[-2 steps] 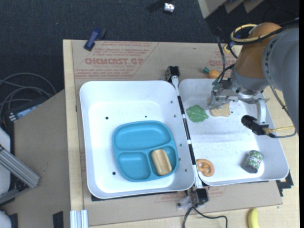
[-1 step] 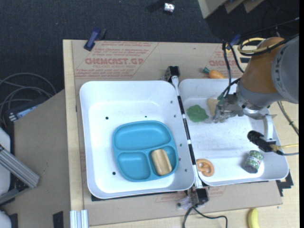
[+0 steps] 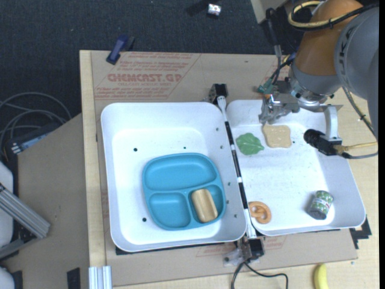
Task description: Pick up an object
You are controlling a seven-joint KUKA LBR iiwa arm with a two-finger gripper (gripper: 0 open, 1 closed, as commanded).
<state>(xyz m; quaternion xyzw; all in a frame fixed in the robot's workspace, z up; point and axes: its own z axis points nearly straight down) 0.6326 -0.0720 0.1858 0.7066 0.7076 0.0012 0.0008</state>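
My gripper hangs over the far part of the right bin, just above a tan slice of toast. Nothing shows between its fingers. A green lettuce leaf lies left of the toast, near the divider. At the near edge of that bin sit a brown pretzel and a small green patterned can. In the left bin a blue divided tray holds a tan bread roll in its near right compartment.
The bins rest on a cardboard sheet with red print. A blue clip lies at its far left corner. Cables coil on the floor to the left. A yellow object peeks out at the bottom right.
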